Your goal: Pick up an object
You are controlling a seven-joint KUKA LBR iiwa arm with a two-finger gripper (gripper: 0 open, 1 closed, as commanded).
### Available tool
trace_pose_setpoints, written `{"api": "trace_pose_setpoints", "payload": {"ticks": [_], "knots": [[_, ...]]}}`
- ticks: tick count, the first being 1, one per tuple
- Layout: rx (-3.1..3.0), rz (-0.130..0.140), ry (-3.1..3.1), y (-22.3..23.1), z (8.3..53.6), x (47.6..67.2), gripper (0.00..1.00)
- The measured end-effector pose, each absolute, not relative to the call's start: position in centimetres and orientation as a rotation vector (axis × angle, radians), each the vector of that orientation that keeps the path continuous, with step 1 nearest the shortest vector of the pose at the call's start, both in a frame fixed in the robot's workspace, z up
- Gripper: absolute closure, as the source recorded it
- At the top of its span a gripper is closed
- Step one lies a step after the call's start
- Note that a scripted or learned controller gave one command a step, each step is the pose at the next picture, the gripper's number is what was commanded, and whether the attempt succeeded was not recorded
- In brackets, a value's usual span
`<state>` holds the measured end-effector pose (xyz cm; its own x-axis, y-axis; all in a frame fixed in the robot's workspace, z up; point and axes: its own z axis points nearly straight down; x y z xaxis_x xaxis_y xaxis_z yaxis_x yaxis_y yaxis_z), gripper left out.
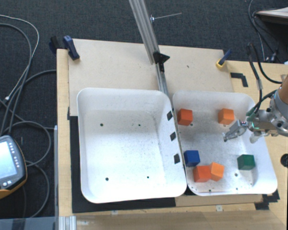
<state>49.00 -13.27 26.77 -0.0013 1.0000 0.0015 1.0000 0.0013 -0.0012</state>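
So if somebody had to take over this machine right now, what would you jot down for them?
Gripper: over the right bin, nothing seen between its fingers; open or shut unclear.
Blocks, all in the right bin: orange block near the divider, orange block beside the gripper, blue block, red-orange block touching another orange block, green block.
Done: nothing lifted.
Left: grasp and lift any one block; the orange one nearest the gripper looks easiest.

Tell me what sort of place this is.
Probably a robotics lab: a wooden bench bearing two white bins, coloured blocks such as the green block, loose cables on carpet, and a handheld control pendant.
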Motion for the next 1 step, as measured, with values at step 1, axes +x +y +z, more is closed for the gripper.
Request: {"api": "trace_pose_setpoints", "payload": {"ticks": [1], "knots": [[-2.220, -0.001, -2.222, -13.28, 26.77, 49.01, 0.00]]}}
